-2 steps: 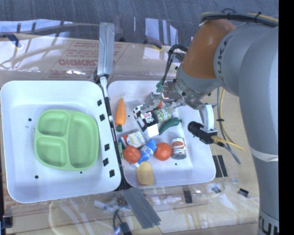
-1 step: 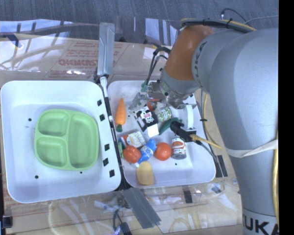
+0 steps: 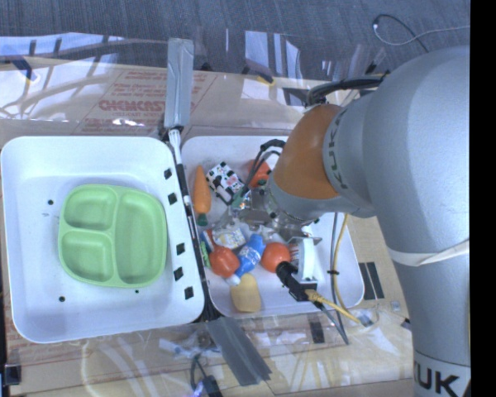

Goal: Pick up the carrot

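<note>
The carrot point(image 3: 201, 190) is an orange tapered piece with a green end. It lies along the left wall of the right bin point(image 3: 347, 284), pointing toward the back. My gripper point(image 3: 250, 208) hangs below the orange wrist band, low over the middle of that bin. It is just right of the carrot, above a heap of small toys. The big grey arm covers much of it from above.
A green divided plate point(image 3: 113, 234) sits in the left bin point(image 3: 25, 304). Around the gripper lie a black-and-white toy point(image 3: 223, 179), two orange round pieces point(image 3: 224, 261) point(image 3: 274, 256), a blue bottle point(image 3: 250, 255) and a tan piece point(image 3: 246, 294). Yellow cable trails at the right.
</note>
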Controlling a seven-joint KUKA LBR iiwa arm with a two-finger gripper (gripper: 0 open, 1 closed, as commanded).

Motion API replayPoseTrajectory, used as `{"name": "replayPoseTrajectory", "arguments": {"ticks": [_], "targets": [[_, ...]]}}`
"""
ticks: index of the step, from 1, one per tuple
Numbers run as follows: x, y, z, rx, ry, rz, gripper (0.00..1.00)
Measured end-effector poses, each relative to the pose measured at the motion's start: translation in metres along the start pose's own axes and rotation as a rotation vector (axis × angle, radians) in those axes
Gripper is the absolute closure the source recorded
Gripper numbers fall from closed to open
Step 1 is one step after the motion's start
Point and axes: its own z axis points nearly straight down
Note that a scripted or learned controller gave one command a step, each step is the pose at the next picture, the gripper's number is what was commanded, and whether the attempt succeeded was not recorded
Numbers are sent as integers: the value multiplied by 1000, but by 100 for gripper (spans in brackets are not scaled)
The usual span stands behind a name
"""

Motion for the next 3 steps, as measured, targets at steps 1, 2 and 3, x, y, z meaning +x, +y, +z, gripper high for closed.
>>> {"name": "replayPoseTrajectory", "arguments": {"ticks": [1,2,3], "targets": [[0,0,0,0,0,0,0],[0,0,0,0,0,0,0],[0,0,0,0,0,0,0]]}}
